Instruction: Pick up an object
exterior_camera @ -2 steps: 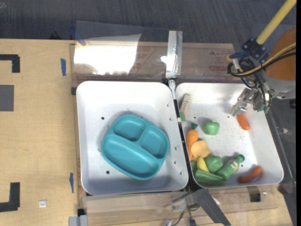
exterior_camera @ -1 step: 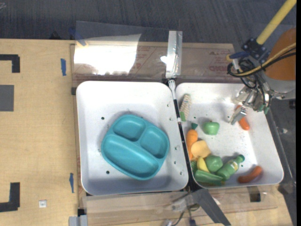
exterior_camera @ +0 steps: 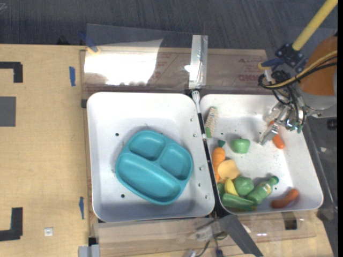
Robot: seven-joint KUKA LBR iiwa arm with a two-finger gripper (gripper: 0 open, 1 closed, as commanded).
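My gripper [exterior_camera: 271, 136] hangs over the back right part of the right bin [exterior_camera: 305, 159]. A small orange-red piece [exterior_camera: 278, 141] lies right at its tip, and I cannot tell whether it is held or resting on the bin floor. Toy food fills the bin's front left: a corn cob [exterior_camera: 210, 121], a green pepper [exterior_camera: 240, 145], an orange piece [exterior_camera: 218, 155], a yellow fruit [exterior_camera: 228, 169], a green bottle [exterior_camera: 262, 190] and a red sausage-like piece [exterior_camera: 284, 198].
The left bin [exterior_camera: 102, 116] holds a teal divided plate [exterior_camera: 154, 166]. A metal divider [exterior_camera: 203, 143] runs between the two bins. A clear panel [exterior_camera: 139, 63] stands behind them. The arm's cables [exterior_camera: 278, 74] loop above the right bin's back edge.
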